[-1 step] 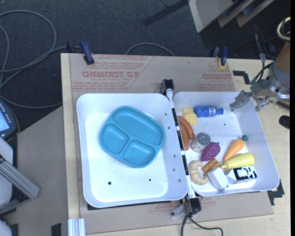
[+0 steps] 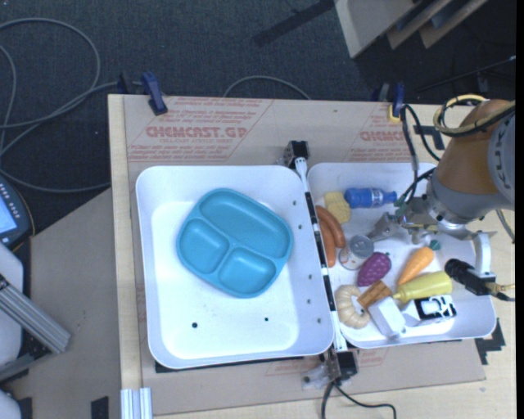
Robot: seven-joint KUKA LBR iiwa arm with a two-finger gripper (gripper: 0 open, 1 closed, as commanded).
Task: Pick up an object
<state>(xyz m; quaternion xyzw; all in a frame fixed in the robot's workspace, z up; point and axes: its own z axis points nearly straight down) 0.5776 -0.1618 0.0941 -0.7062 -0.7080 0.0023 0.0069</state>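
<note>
Right now gripper [image 2: 385, 227] hangs low in right bin [image 2: 485, 323], nearest the grape bunch [image 2: 374, 266] at its 6 o'clock. Fingers: cannot tell, open or closed. Grapes look like light, stiff, slick plastic; I'd pinch across the middle. Carrot [image 2: 417, 263] crowds from 3 o'clock.

1. A dark grey carpeted floor [image 2: 74, 123] fills the view from 9 to 12 o'clock, around the bench.
2. Thin grey cables [image 2: 51, 41] loop over the floor near 10 o'clock.
3. The bench top [image 2: 246, 123] is pale board with red lettering, held by a blue clamp [image 2: 152, 92] at 11 o'clock.
4. A pale wooden piece of furniture [image 2: 409, 23] sits at 1 o'clock.
5. Lighting is even and soft.
</note>
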